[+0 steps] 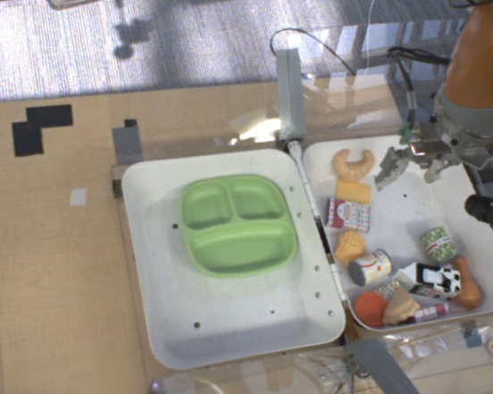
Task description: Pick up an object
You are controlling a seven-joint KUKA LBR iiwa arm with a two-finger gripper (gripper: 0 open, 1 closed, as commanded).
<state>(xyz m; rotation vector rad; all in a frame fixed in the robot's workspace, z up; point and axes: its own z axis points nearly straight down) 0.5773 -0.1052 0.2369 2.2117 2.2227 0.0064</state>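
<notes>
Cut off and unreadable, from my seat

My grey arm with the orange band (478, 53) runs off the right edge; the small red-and-white printed carton (348, 214) has a label I can't read; a red round toy (369, 309) sits half under neighbours.

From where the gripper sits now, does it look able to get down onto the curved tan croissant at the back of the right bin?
Probably yes. The gripper hangs just right of the curved tan croissant, with bare white bin floor between them. Nothing lies on the croissant; the yellow block sits just in front of it.
</notes>
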